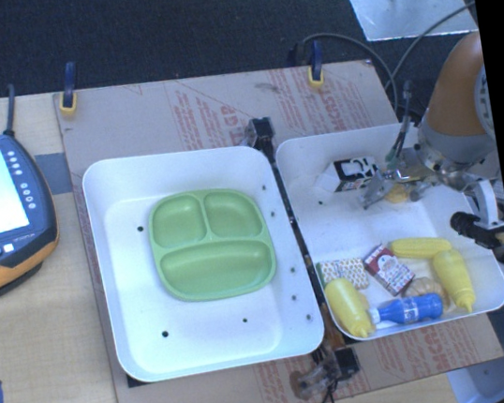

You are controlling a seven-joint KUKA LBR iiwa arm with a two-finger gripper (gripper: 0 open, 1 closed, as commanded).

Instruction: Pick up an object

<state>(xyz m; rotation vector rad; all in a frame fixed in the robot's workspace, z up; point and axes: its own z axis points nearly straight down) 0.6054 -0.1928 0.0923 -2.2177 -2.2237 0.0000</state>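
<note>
Toys (398,282) are lying heaped in the right bin (317,162); a green plate (211,244) is sitting in the left bin (120,264). The gripper (392,185) is hovering, its state unclear.

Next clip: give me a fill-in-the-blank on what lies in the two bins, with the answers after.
1. The green plate lies in the ____ bin.
2. The blue bottle lies in the ____ bin.
3. The plate has ____ compartments.
4. The gripper hangs over the ____ bin.

Answers: left; right; three; right
</note>
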